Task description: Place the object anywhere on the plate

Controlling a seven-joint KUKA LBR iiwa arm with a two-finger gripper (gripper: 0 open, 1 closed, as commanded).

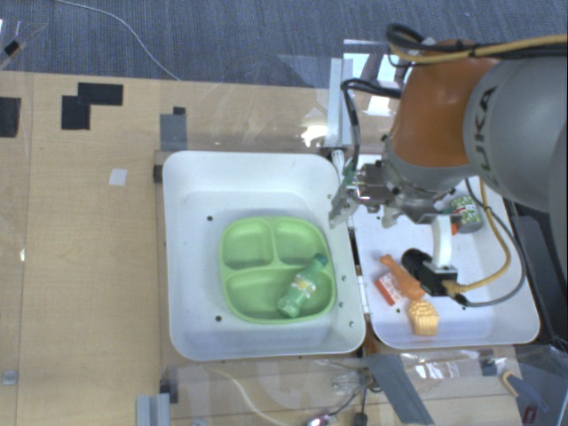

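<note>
The claw [345, 201] hangs over the wall between the two bins, near their far edge. The view does not show whether it is wide or narrow, so I cannot tell, and nothing is seen held in it.

The small green bottle [301, 288] lies on its side on the green plate [253, 248], toward the left and the near side from the claw, clearly apart from it. It rests tilted in the plate's large near compartment, at the side closest to the claw, and its cap end points up toward the claw. The plate sits in the left bin [191, 238], on the left side of the claw.

To the right of the claw and nearer to the front, in the right bin [501, 322], an orange toy [411, 295] lies at a slant, and a red and white packet [388, 289] lies just beside it. A small green and white thing [464, 212] lies further right of the claw, partly hidden under the grey arm [524, 131]. Both bins stand on the wooden tabletop [80, 256].
</note>
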